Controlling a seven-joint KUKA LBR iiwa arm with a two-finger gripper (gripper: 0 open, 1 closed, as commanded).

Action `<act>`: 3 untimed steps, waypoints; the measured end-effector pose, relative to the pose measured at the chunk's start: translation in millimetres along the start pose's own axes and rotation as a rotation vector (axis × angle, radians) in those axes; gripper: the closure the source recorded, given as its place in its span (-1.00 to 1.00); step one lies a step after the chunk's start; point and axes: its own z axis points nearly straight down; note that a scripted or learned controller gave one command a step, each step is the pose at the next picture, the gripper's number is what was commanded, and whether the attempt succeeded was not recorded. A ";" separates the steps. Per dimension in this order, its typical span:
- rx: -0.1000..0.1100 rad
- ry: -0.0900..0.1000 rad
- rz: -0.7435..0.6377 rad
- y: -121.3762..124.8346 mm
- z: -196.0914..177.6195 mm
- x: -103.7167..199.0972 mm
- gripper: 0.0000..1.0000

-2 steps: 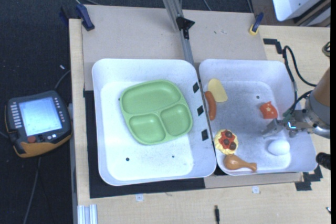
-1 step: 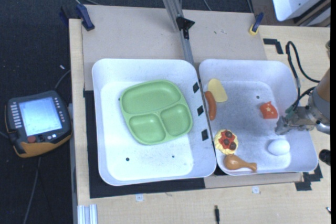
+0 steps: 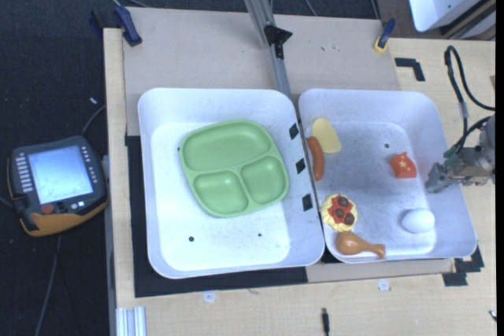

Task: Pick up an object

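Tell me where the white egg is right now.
The white egg lies in the right bin, near its front right corner, below the small red item and just below-left of the gripper at the bin's right rim.

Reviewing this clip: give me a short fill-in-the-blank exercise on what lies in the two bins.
1. The green divided plate lies in the ___ bin.
2. The plate has ___ compartments.
3. The white egg lies in the ___ bin, near the gripper.
4. The drumstick lies just below the small ___.

Missing words: left; three; right; pizza
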 end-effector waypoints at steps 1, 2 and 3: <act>-0.002 -0.001 -0.001 2.0 -51.9 -0.6 1.00; 0.007 0.006 -0.005 10.9 -41.3 47.4 1.00; 0.003 0.004 -0.007 22.7 -51.1 99.4 1.00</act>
